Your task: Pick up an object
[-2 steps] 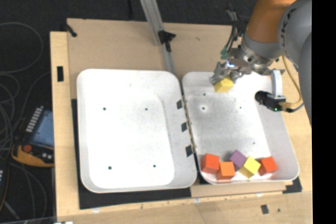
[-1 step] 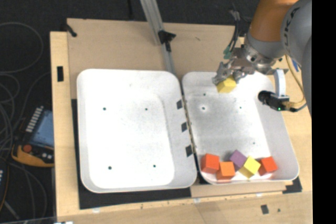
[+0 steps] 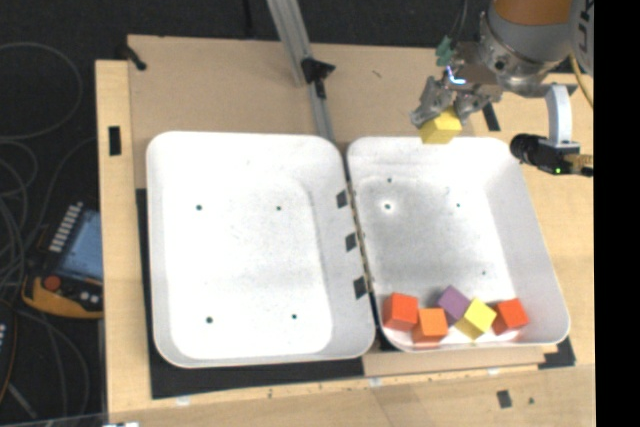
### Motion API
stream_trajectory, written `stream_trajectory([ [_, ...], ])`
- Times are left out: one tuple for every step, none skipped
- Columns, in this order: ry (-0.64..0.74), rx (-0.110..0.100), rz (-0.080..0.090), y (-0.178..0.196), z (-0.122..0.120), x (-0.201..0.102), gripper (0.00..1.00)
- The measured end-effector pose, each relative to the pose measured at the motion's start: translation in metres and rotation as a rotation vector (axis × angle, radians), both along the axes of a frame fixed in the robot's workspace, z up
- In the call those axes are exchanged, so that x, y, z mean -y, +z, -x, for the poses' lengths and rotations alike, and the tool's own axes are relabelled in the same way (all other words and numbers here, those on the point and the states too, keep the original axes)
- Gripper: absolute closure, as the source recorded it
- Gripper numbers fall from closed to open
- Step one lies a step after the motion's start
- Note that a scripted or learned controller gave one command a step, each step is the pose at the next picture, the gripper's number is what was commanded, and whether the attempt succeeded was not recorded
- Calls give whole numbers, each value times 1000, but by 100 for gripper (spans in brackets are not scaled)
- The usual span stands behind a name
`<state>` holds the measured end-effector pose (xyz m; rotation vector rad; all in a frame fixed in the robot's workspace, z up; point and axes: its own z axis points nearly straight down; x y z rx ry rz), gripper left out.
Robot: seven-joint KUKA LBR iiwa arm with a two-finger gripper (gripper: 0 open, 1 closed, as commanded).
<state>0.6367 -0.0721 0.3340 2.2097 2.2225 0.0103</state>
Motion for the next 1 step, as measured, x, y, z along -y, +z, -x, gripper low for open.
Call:
stream_trajectory([
  [1, -18, -2, -136, 32, -94, 100],
])
